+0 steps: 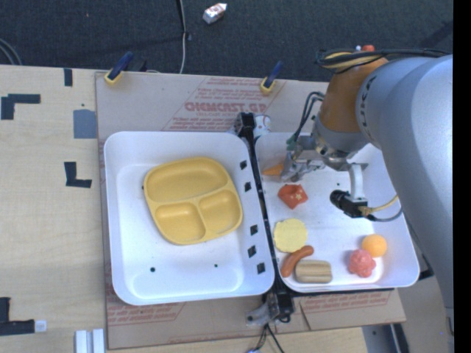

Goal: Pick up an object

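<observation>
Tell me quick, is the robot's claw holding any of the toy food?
Gripper: down in the right bin, beside an orange piece. Whether it grips anything cannot be told.

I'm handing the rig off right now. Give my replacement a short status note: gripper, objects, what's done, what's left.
Gripper: low in the right bin, at its far left corner, beside an orange piece; finger state unclear, no hold visible.
Right bin: red block, yellow disc, sausage, bread roll, pink piece, orange ball.
Left bin: yellow divided tray.
Done: nothing lifted.
Left: grasp and lift one object.
</observation>
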Available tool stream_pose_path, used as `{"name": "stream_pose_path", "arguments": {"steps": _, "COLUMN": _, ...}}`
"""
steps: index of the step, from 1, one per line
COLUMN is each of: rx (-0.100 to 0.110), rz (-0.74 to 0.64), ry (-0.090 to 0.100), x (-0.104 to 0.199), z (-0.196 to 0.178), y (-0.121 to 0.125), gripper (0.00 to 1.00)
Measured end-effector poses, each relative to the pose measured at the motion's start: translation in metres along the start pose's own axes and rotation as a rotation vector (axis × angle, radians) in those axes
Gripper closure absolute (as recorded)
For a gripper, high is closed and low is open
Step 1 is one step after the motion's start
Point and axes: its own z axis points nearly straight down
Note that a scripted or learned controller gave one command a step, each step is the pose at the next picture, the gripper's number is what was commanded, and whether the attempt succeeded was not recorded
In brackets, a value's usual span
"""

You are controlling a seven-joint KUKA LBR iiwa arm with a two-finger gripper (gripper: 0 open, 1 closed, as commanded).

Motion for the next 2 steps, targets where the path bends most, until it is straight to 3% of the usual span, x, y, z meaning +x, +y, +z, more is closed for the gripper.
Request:
{"name": "stream_pose_path", "arguments": {"steps": 1, "rx": 0.001, "rz": 0.000, "ry": 0.000, "x": 0.000, "z": 0.001, "y": 0.000, "gripper": 0.00}}
{"name": "stream_pose_path", "arguments": {"steps": 2, "rx": 0.026, "rz": 0.002, "ry": 0.003, "x": -0.001, "z": 0.010, "y": 0.026, "gripper": 0.00}}
